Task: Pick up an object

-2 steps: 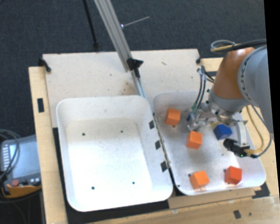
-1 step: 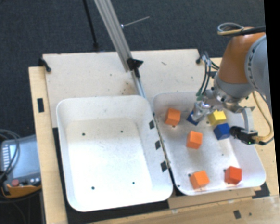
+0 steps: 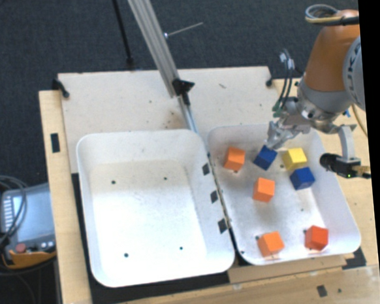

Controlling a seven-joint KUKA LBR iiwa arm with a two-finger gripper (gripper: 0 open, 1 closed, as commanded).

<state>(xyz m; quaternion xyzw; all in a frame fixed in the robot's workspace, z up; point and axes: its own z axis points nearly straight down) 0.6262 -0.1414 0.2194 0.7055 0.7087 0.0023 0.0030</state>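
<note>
Left bin (image 3: 94, 188): white, shallow, bare floor; not the working side.

Right bin (image 3: 342, 208), the landmark for all places below. Contents, left to right:
- Orange cube (image 3: 234, 158), near the bin's far-left corner.
- Orange cube (image 3: 264, 189), about mid-floor.
- Orange cube (image 3: 271, 242), by the near wall.
- Blue cube (image 3: 265, 157), far part of the bin, just left of the tool tip; judged the target. It sits turned on the floor, a corner toward the near wall. A cube has no long axis; either pair of opposite faces would serve.
- Yellow cube (image 3: 296, 157), far-right part.
- Blue cube (image 3: 301, 178), just nearer than the yellow one, seemingly touching it.
- Red-orange cube (image 3: 316, 237), near-right corner.

Gripper (image 3: 275, 138): over the bin's far edge, low, beside the target. Whether the pincer is spread or pressed together cannot be told; nothing is seen pinched.

Handling note, as judgement: rotate the wrist to match the target's turned faces, centre over it, descend straight, and keep off the yellow neighbour.
</note>
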